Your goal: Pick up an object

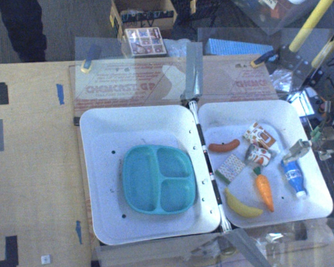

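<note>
The right bin [315,205] holds several small items. A red sausage [224,146] lies at its upper left, with a white and orange carton [259,134] to the right. Below the carton is a small can-like item [258,154], and a grey checkered packet [231,167] sits left of it. An orange carrot [264,191] and a yellow banana [242,205] lie near the front. A blue bottle [294,176] lies at the right side. My gripper [298,148] appears as a grey piece at the bin's right rim, just above the bottle's cap, holding nothing I can see.
The left bin [99,134] holds a teal divided plate [158,178]. Cardboard sheets [130,84] and a small box [143,13] lie behind the bins. Yellow bars [312,19] and cables crowd the upper right.
</note>
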Available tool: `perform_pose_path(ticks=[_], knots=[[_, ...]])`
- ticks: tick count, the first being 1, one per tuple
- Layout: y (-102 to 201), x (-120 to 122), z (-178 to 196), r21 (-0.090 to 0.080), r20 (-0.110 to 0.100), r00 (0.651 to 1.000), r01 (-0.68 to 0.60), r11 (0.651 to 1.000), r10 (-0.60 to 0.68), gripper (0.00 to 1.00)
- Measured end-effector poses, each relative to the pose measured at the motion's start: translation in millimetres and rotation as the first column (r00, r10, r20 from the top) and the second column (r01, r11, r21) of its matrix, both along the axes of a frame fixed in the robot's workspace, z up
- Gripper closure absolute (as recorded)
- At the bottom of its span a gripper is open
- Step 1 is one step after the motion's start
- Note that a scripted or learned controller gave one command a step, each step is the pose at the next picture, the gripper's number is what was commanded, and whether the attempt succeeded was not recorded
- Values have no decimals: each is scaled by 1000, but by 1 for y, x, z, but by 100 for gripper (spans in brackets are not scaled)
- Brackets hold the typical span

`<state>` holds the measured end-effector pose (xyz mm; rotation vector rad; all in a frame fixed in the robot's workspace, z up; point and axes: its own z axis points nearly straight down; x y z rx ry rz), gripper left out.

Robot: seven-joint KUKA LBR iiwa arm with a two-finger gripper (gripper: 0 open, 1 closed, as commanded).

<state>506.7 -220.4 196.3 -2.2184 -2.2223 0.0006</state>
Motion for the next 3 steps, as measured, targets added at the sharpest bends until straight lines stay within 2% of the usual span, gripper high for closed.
perform_pose_path(ticks=[1,2,3], knots=[[24,-8,-104,-1,1,999,45,999,-45,0],[23,-8,-94,-1,3,999,48,999,-48,100],[85,10,13,-2,1,981,196,981,-196,100]])
